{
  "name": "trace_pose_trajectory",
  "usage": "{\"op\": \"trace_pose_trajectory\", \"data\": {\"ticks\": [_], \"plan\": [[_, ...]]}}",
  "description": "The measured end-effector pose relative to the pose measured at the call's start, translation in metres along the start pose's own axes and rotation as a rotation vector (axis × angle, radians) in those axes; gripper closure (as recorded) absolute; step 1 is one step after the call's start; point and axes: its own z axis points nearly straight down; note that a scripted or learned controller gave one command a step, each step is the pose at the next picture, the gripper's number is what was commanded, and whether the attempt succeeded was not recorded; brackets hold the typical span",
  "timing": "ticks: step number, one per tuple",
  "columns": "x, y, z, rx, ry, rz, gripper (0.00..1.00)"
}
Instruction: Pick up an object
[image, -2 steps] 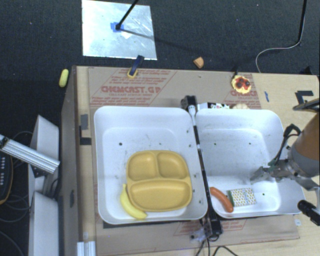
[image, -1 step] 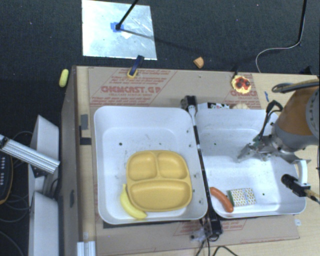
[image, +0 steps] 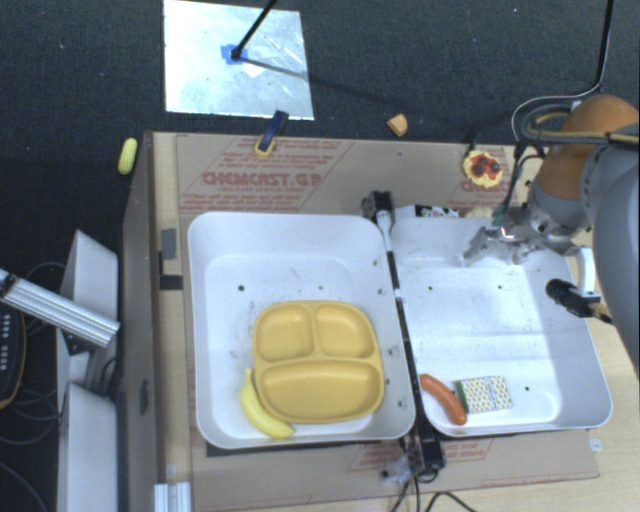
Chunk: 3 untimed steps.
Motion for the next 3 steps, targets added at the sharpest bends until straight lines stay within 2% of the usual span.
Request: {"op": "trace_pose_trajectory", "data": {"ticks": [1,2,3], "plan": [[-0.016,-0.093,0.000,0.003,0.000,0.003,0.00],[0.002,-0.172,0.000,0.003,0.002,0.005,0.00],[-0.016,-0.136,-0.055,0.000,0.000,0.002,0.00]]}}
